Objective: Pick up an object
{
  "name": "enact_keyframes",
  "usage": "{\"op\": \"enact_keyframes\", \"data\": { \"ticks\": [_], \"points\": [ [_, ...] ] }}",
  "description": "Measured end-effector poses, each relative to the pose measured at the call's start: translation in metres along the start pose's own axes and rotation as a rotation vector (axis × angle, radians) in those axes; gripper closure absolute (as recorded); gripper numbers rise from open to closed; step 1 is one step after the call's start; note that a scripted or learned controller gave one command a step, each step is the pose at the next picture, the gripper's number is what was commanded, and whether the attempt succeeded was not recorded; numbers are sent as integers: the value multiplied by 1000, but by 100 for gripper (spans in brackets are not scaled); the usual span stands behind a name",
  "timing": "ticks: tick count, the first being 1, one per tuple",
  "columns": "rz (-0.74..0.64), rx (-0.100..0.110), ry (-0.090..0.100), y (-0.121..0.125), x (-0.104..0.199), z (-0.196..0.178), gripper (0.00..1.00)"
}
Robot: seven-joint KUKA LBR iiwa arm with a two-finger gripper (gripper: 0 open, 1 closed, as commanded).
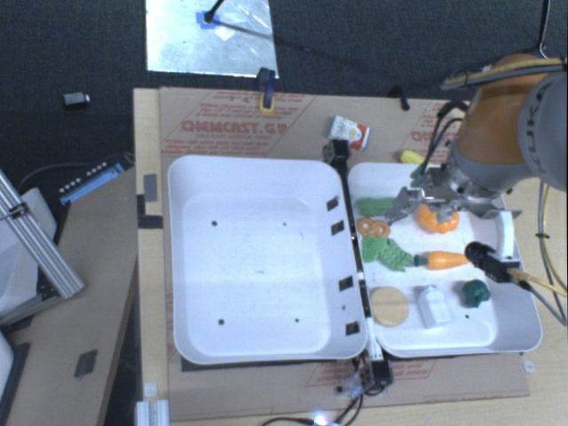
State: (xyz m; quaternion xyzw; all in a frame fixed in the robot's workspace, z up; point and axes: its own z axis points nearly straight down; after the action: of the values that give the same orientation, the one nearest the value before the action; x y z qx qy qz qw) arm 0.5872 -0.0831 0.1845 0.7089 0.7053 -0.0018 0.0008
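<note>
We are hovering our gripper (432, 204) over the right bin (515, 327), right above the orange fruit (437, 220) near the bin's back — whether the claw is spread or pinching, we cannot tell. The fruit is looking light, round and smooth — probably slippery — so we are favouring a hold across its widest middle.

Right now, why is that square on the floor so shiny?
In the camera view, the metal sheet on the dark floor catches the light and glares silvery; the left bin is bright white and nearly washed out; the gripper looks slightly blurred.
</note>
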Motion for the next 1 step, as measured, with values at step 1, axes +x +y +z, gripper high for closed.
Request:
{"op": "enact_keyframes", "data": {
  "ticks": [1],
  "points": [
    [-13, -23, 0, -18, -48, 83, 0]
  ]
}}
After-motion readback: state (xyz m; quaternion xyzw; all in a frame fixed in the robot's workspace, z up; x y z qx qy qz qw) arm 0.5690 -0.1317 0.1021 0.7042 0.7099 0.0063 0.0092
